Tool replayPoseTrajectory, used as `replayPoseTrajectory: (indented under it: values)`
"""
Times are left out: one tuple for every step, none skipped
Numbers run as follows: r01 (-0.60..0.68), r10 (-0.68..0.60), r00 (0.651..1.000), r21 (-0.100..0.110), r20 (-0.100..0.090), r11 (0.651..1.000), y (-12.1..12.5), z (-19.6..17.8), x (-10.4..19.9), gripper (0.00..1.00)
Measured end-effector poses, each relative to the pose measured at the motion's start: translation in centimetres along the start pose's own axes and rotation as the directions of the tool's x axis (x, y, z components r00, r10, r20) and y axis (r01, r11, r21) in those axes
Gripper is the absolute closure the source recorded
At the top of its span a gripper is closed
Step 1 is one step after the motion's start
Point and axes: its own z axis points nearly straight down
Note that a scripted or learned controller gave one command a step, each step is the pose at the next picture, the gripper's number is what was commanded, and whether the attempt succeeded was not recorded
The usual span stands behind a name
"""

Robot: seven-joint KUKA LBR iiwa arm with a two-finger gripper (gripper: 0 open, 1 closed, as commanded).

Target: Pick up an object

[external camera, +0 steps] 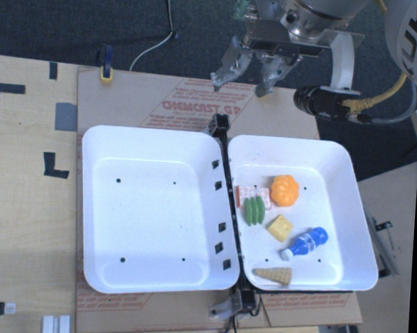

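Note:
My gripper (241, 80) hangs high above the far edge of the bins, near the divider, open with nothing between its fingers. The right bin (337, 160) holds several small objects: an orange fruit (284, 190), a green ridged piece (254, 210), a red and white packet (252, 195), a yellow block (280, 228), a blue and white bottle (306, 243) lying on its side, and a tan cone-shaped wedge (273, 276) near the front wall. All of them lie well below and in front of the gripper.
The left bin (96, 147) sits beside the right one, joined along a black-clipped divider (223, 199). Both rest on a cardboard sheet (177, 99) on the wooden bench. A black cable (166, 10) and a yellow-blue clamp (106, 64) lie at the back.

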Motion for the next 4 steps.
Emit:
replayPoseTrajectory:
  values:
    - [0.003, -0.003, 1.000, -0.003, -0.002, 1.000, -0.4, 0.5, 10.2, 1.00]
    - [-0.008, 0.008, 1.000, 0.009, 0.004, 1.000, -8.1, 9.8, 7.4, 1.00]
    - [-0.008, 0.008, 1.000, -0.019, -0.005, 1.000, -6.9, -3.2, 5.4, 1.00]
    - [-0.001, 0.001, 1.000, -0.002, 0.000, 1.000, -9.5, -2.4, 11.0, 1.00]
